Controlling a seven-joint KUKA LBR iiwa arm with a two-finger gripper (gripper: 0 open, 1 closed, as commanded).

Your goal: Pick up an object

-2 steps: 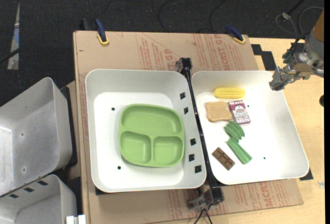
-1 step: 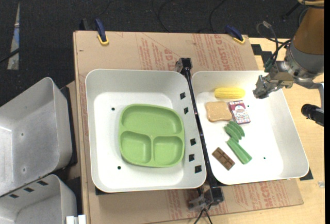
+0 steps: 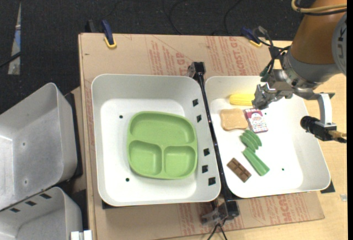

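My gripper (image 3: 260, 99) hangs over the back left part of the right bin (image 3: 309, 175). It sits just above a small pink and white carton (image 3: 257, 121) and right beside a yellow corn cob (image 3: 239, 100). A slice of toast (image 3: 232, 119) lies left of the carton. Toward the front lie a short green pod (image 3: 250, 139), a longer green pod (image 3: 257, 162) and a brown chocolate bar (image 3: 239, 169). I see nothing held in the gripper.
The left bin (image 3: 107, 123) holds a green divided plate (image 3: 162, 145). A black divider (image 3: 207, 134) runs between the two bins. The right half of the right bin is bare white floor. Grey tubs (image 3: 33, 139) stand off the bench at the left.
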